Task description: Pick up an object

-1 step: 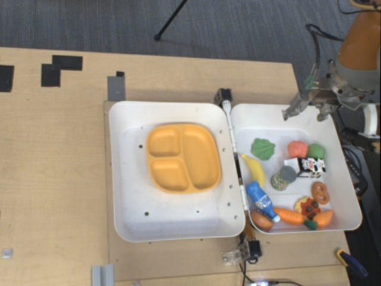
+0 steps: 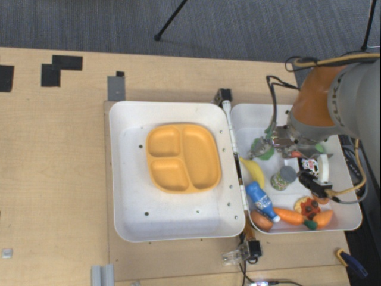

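While two white bins sit side by side on the bench, the left bin point(image 2: 128, 219) bears one yellow divided plate point(image 2: 180, 157), and the right bin point(image 2: 351, 214) holds one banana point(image 2: 254, 171), one blue bottle point(image 2: 261, 199), one carrot point(image 2: 290, 216), one small grey-topped can point(image 2: 282, 179) and some further toys at its 5 o'clock corner. The arm point(image 2: 333, 97) reaches in from 3 o'clock, bent down over the right bin's 12 o'clock half, its gripper point(image 2: 269, 145) low at 10 o'clock of the can beside a green thing point(image 2: 262, 153); whether its jaws are spread or pinching cannot be told.

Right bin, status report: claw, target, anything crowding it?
Claw low over right bin. Nothing visibly gripped. Banana, blue bottle, carrot loose nearby. Yellow plate in left bin.
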Robot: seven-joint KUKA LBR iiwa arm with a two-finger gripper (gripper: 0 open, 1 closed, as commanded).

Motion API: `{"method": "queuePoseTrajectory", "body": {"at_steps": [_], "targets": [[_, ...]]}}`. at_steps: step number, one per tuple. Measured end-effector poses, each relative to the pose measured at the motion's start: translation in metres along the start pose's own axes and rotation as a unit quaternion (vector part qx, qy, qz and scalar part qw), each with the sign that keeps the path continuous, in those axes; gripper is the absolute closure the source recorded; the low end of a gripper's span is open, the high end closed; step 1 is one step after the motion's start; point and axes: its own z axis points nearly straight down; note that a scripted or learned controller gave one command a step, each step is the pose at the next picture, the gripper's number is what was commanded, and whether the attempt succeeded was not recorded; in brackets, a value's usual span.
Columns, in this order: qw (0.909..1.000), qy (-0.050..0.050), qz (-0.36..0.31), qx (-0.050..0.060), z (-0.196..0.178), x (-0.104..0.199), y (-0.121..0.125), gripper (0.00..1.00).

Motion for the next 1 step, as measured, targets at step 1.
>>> {"method": "queuePoseTrajectory", "body": {"at_steps": [1], "targets": [[0.9992, 0.000, -0.040, 0.001, 0.0013, -0.0644, 0.0381, 0.00]]}}
